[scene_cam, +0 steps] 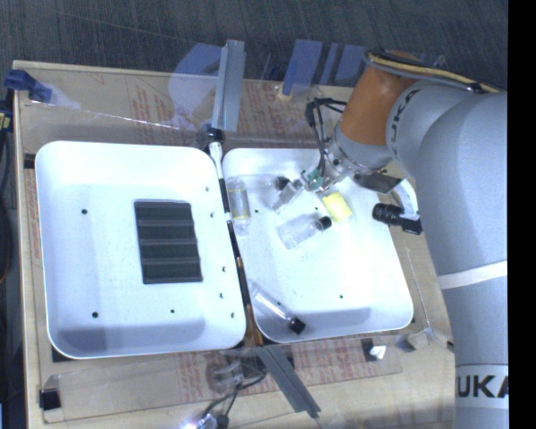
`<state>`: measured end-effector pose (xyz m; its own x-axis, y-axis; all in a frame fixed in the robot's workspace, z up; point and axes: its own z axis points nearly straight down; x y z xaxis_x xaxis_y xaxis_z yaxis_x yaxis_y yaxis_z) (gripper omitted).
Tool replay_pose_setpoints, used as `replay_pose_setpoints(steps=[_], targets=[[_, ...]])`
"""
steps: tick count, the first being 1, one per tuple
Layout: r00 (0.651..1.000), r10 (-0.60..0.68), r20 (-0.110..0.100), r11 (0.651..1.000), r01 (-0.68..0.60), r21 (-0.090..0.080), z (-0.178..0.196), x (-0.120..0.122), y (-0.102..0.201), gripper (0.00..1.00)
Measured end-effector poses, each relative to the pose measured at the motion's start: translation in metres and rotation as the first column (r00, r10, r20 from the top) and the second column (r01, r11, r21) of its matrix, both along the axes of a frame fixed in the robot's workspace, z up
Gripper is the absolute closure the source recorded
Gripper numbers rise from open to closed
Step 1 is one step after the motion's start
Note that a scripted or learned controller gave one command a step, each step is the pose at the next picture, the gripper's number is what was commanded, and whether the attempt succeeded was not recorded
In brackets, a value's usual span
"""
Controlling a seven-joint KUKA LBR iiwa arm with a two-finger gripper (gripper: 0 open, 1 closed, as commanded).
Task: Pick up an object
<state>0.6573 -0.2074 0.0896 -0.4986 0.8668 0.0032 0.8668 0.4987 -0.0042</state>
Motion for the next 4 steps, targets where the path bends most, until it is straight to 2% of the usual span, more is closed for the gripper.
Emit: replay_pose_setpoints(steps=[1,2,3,4], targets=[[1.0,0.029,0.003,1.0,-0.029,-0.001,0.01,0.0,0.0,0.0],[0.998,0.061,0.0,0.998,-0.061,0.001,0.001,-0.001,0.032,0.0],[0.997,0.082,0.002,0.997,-0.082,0.0,0.107,-0.075,0.018,0.0],[0.992,0.125,0.0,0.992,-0.125,0.0,-0.001,-0.043,0.035,0.0]])
